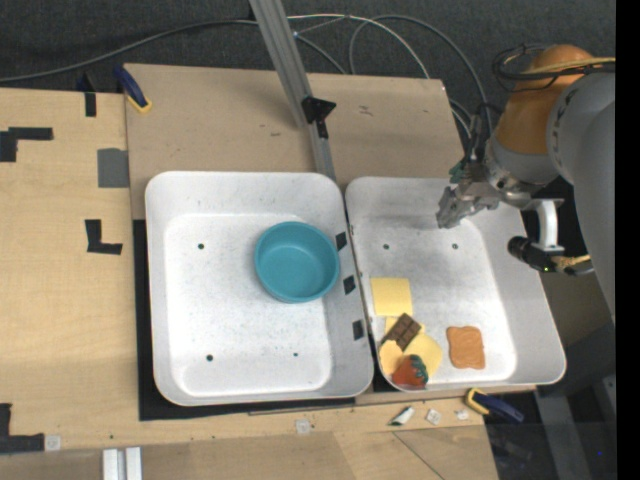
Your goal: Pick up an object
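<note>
Hovers at the right bin's far edge: claw, grip state impossible to tell, nothing visibly held. Best to travel toward the near end, centre over the lone orange piece, well apart from the clustered food, then descend straight.

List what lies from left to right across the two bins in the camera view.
Left bin → blue bowl → right bin with yellow square piece → orange-brown piece, with the pincer above the bin's far part. The small cluster by the near corner overlaps, so it is left out.
</note>
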